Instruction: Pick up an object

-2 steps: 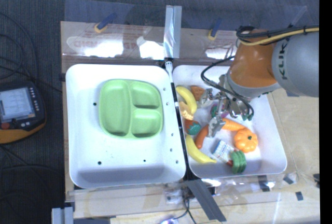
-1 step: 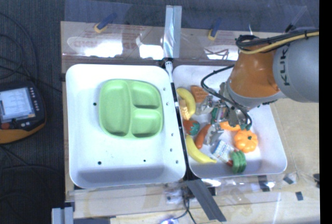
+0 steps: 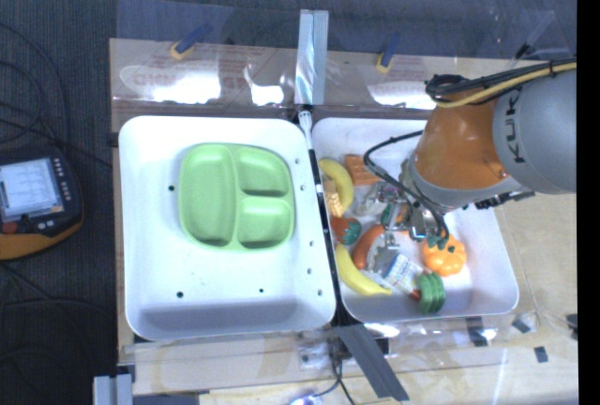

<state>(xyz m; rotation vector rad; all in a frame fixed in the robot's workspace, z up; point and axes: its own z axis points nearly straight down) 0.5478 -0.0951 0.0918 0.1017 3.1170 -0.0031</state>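
Orange-banded grey arm [image 3: 469, 150], reaching in from the view's right and dipping into the right bin [image 3: 502, 286]. Gripper [image 3: 401, 223] low among the heap of toy food, its dark metal parts mixed in with the clutter. Grip state hidden: cannot tell whether spread, pressed together or pinching anything. Nothing plainly held.

Around the gripper, all inside the right bin:
- Just to its right and slightly nearer the front edge, a small orange pumpkin [image 3: 442, 256], seemingly touching or almost touching the gripper body.
- Directly in front of it, toward the view's bottom, a clear crinkled packet [image 3: 398, 270], lying flat, close under the tool.
- Beyond the packet, at the front right, a green toy [image 3: 431, 292], apart from the gripper.
- To the gripper's left, a red-orange fruit with a green top [image 3: 348, 231], near but not touching.
- Further left and to the back, against the wall shared by the bins, an upper banana [image 3: 336, 183].
- Left and to the front, a lower banana [image 3: 356, 274], curved, lying partly under the red-orange pieces.
- Behind the gripper to the left, an orange block [image 3: 359, 167], partly covered by a black cable from the wrist.

Well apart to the left, past the dividing wall, the left bin [image 3: 150, 300] with a green divided plate [image 3: 236, 195] lying flat in its middle. Far left, off the bench on the dark carpet, a handheld control pendant [image 3: 33, 197] with a lit screen. Behind both bins, a shiny taped plastic sheet [image 3: 202, 84] on the wooden bench.
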